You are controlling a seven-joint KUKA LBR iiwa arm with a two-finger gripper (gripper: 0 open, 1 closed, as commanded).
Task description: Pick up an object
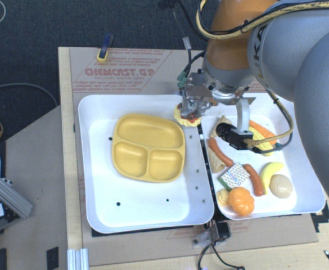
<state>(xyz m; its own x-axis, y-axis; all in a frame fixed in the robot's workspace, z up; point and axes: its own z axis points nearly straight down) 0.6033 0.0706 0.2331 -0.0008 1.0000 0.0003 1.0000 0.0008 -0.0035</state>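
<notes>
From the overhead camera view you see the grey two-finger gripper (190,109) low over the top end of the white divider rim (204,156) between the two bins, directly above a small flat yellow disc-shaped toy (182,117). You cannot tell how the gripper is set. The disc lies just beyond the yellow three-compartment plastic plate (149,147), at its upper right corner.

**Two bins side by side, the divided plate as the landmark**

The divided plate (149,147) lies in the left bin (97,201). Right of the plate, past the shared rims, sits the right bin (307,198) with the small items: two sausages (220,152) nearest the plate, a block (234,176) between them, a round fruit (241,201) in front, an egg (280,186) farthest right. The gripper (191,115) hangs behind the plate's right corner, over the rims.
</notes>
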